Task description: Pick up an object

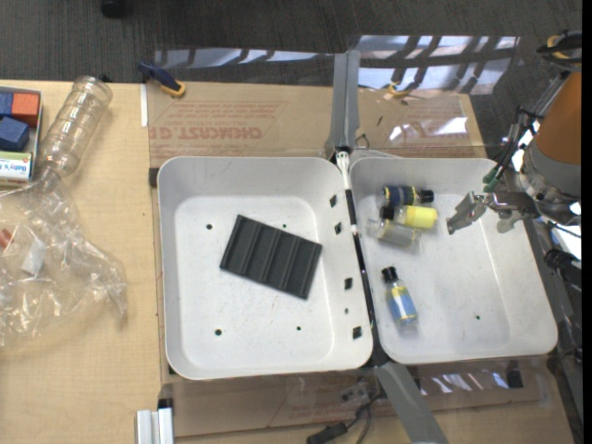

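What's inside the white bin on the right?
The right bin holds three small bottles: a dark blue one, a yellow one and a blue one with a black cap. A clear item touches the yellow bottle; its underside is hidden.

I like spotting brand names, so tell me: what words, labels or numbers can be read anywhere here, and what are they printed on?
"CHEMCAST GP", upside down in red, on the brown cardboard sheet behind the bins.
Smaller red print beside it: too blurred to read.
Label on the box of coloured blocks: too small to read.
Labels on the small bottles in the right bin: unreadable.
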You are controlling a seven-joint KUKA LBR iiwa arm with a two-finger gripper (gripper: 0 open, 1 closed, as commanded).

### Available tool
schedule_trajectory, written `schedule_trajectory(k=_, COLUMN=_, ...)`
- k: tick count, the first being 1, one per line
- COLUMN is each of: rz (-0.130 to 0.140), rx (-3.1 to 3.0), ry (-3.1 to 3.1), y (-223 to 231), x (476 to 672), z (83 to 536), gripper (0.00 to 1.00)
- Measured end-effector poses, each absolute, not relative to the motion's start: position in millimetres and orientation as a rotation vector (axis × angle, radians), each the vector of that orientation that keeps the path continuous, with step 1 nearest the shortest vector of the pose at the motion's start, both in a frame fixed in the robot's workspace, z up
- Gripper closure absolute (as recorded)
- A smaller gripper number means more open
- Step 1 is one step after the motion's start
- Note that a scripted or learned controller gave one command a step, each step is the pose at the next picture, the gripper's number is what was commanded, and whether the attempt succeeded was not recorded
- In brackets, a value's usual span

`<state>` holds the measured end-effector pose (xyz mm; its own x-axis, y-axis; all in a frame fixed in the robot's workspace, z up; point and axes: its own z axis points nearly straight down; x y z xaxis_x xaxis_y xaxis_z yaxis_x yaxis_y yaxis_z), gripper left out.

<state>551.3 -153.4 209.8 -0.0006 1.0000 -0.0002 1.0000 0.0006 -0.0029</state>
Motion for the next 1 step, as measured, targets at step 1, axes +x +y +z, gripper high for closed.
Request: schedule_trajectory(k=1, rz=0.003, rx=-2.421, ry=-2.002, y=-97.7, x=594.3, z=261.2, gripper=0.00)
